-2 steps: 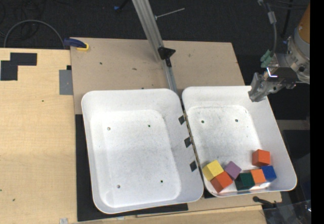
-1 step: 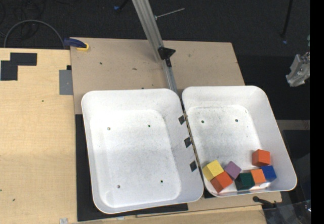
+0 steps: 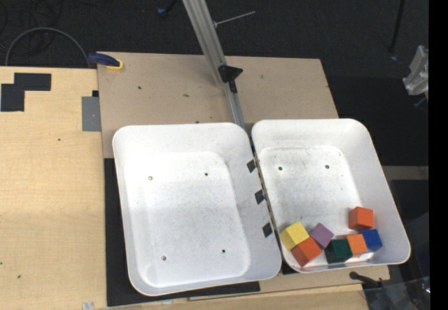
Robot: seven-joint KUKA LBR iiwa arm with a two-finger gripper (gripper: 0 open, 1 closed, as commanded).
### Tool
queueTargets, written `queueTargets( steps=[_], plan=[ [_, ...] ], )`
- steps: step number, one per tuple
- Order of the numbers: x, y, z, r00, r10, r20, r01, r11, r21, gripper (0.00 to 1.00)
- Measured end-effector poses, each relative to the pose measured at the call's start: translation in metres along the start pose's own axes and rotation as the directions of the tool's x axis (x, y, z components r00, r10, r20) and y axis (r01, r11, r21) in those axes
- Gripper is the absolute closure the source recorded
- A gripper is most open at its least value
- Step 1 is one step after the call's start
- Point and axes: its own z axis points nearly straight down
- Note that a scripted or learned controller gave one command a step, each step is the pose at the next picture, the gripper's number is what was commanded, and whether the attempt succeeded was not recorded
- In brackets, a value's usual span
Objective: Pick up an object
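- Camera view, right edge: the gripper [image 3: 417, 71] appears as a pale grey shape over the dark floor. It is too small and cut off to tell whether it is open or closed, and nothing can be seen held in it.
- It sits well apart from both bins, up and to the right of the right bin [image 3: 350, 135].
- The blocks are clustered in the right bin's near right corner.
- A red block [image 3: 361, 217] sits furthest up the cluster, with a blue block [image 3: 372, 239] just below it and an orange block [image 3: 357, 243] beside the blue one.
- A green block [image 3: 339, 250] lies left of the orange one, close against it.
- A purple block [image 3: 322, 234], a yellow block [image 3: 295, 233] and a red-orange block [image 3: 306, 251] huddle at the cluster's left end.
- The left bin [image 3: 140, 141] lies alongside, and black clips [image 3: 260, 196] sit along the seam between the bins.
- A slanted aluminium rail [image 3: 201, 22] runs from the top of the view down toward that seam.
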Motion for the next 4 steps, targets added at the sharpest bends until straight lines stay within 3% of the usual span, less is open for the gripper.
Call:
queueTargets(
  steps=[2,3,4],
  plan=[
    [0.120,-0.024,0.003,1.000,-0.004,-0.003,0.004,1.000,0.008,1.00],
    [0.203,-0.029,0.003,1.000,-0.007,-0.003,0.007,1.000,0.008,1.00],
    [0.199,-0.029,0.003,1.000,-0.003,-0.001,0.003,1.000,0.008,0.00]
  ],
)
